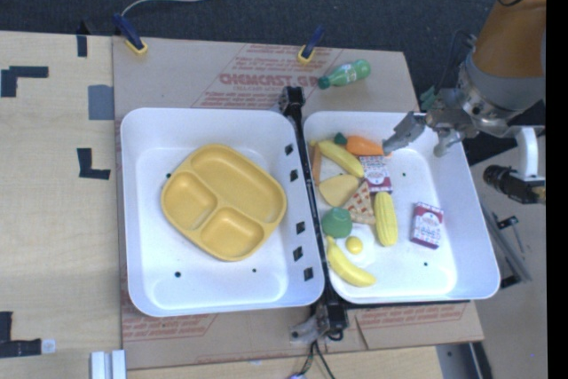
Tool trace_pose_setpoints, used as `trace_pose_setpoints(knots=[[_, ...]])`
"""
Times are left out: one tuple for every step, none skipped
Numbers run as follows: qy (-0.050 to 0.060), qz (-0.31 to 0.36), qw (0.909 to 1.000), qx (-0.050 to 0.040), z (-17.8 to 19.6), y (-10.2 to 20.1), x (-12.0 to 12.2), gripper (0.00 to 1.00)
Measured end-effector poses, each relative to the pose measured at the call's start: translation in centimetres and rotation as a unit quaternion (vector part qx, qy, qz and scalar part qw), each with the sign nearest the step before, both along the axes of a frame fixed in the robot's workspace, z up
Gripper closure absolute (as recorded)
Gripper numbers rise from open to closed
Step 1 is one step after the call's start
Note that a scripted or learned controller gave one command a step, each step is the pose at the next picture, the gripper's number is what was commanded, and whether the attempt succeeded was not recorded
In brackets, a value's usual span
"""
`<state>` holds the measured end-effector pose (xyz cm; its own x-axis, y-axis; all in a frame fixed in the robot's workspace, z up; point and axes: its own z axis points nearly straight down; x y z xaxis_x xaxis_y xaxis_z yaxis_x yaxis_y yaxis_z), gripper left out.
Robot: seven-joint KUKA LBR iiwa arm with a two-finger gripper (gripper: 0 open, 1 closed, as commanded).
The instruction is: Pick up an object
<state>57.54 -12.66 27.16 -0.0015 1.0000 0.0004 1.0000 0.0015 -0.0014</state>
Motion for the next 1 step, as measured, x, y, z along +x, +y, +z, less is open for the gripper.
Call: trace_pose_setpoints(knots=[[0.004,0.0,1.0,0.0008,-15.11,0.63,2.04,0.0]])
